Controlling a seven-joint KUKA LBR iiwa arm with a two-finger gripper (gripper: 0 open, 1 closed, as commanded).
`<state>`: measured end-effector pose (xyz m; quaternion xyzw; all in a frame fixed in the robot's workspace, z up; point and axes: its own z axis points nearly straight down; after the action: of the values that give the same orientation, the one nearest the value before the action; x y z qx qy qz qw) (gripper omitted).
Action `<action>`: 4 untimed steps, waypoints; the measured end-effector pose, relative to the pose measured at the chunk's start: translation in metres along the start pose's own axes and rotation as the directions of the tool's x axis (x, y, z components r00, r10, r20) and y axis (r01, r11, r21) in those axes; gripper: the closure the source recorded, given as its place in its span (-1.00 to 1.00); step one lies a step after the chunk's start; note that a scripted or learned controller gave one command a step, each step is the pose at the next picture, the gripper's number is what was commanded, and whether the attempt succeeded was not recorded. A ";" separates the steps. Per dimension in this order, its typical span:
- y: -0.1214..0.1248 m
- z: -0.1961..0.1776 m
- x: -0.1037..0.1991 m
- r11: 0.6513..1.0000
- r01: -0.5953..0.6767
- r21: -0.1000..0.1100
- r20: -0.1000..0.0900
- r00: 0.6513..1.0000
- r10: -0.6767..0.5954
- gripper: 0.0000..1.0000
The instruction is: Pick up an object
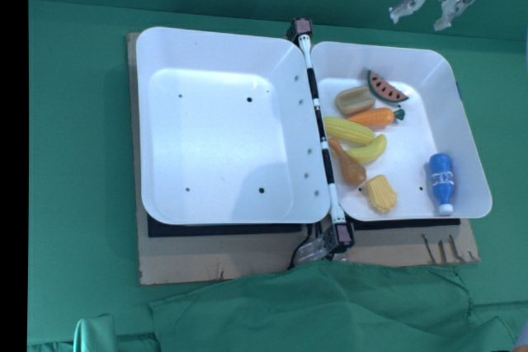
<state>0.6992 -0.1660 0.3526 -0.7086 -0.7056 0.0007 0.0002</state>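
My gripper (427, 11) hangs at the top right, above and behind the right bin (462, 119), with its two fingers spread open and nothing between them. In the right bin lie a watermelon slice (385, 87), a bread roll (355, 100), a carrot (375, 117), a corn cob (347, 130), a banana (368, 151), an orange-brown pear-shaped piece (348, 165), a small yellow corn piece (380, 194) and a blue bottle (442, 183).
The left bin (165, 53) stands beside the right one, with a black-and-white divider bar (318, 124) between them. Both rest on a cardboard sheet (206, 260). Green cloth (313, 309) is bunched along the front.
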 end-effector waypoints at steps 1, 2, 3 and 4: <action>-0.073 0.043 -0.024 1.000 -0.004 0.004 0.000 1.000 0.004 -1.00; -0.189 -0.005 -0.023 1.000 -0.005 -0.003 0.000 1.000 0.005 -1.00; -0.185 -0.001 -0.022 1.000 0.000 -0.003 0.001 1.000 0.000 -1.00; -0.234 0.029 -0.023 1.000 -0.003 0.003 -0.001 1.000 0.003 -1.00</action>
<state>0.4649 -0.1876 0.3238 -0.7095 -0.7047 0.0014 0.0015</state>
